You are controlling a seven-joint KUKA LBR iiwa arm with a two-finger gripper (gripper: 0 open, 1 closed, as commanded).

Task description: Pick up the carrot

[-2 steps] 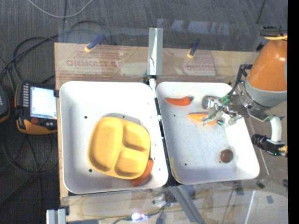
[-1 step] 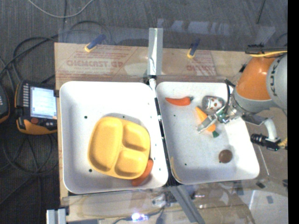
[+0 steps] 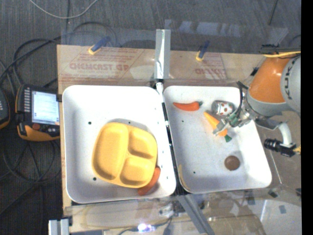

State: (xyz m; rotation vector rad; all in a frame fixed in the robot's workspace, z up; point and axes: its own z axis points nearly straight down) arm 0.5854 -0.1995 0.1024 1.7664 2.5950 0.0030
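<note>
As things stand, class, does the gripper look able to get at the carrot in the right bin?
Probably yes. The gripper sits right at the carrot, low in the right bin, with nothing lying over it. The small can beside it might crowd the approach.

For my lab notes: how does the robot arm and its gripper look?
The arm is grey with a rounded, glossy orange band above the wrist. A black and white cylindrical fitting juts from its side. The gripper is small, metallic grey, with thin parts.

Grey KUKA arm point(image 3: 274, 89) with orange band entering from three o'clock, wrist angled toward nine o'clock, two-finger gripper point(image 3: 230, 123) lowered
</note>
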